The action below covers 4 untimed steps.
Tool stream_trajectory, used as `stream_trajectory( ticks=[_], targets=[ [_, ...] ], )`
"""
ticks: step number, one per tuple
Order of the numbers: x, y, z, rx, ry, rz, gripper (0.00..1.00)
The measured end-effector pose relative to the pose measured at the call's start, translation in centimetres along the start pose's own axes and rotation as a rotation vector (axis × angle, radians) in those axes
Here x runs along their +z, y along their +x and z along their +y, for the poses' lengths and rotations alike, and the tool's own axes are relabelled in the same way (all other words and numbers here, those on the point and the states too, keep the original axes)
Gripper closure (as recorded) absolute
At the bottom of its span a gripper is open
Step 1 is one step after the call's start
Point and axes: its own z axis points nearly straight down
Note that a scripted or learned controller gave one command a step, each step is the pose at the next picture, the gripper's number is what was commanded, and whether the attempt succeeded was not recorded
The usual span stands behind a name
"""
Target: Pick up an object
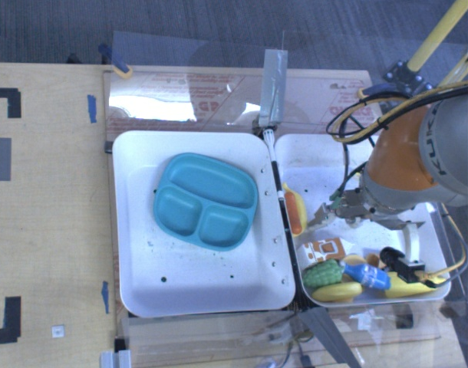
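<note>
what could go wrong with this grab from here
The toys are packed tight in the right bin's near corner: green toy, yellow banana and blue piece touch, so a pick may snag two or slip. The arm also hangs low over the bin wall, with cables nearby.

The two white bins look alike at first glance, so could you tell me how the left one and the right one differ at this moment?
The left bin holds one large blue divided plate, while the right bin holds several small items, such as a green toy and a yellow banana-like piece, crowded toward its near edge. The arm reaches over the right bin, not the left bin. Both are shallow, white and side by side.
</note>
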Motion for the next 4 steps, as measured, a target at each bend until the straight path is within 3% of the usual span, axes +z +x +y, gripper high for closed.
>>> stream_trajectory(
  ticks=[1,2,3,4],
  targets=[
    [-0.1,0.5,-3.5,-0.196,-0.004,0.002,0.00],
    [-1.2,0.5,-3.3,-0.194,-0.010,0.000,1.00],
    [-15.3,6.3,1.7,-0.041,-0.004,0.005,1.00],
    [-14.8,6.1,1.4,-0.037,0.006,0.003,0.00]
  ],
)
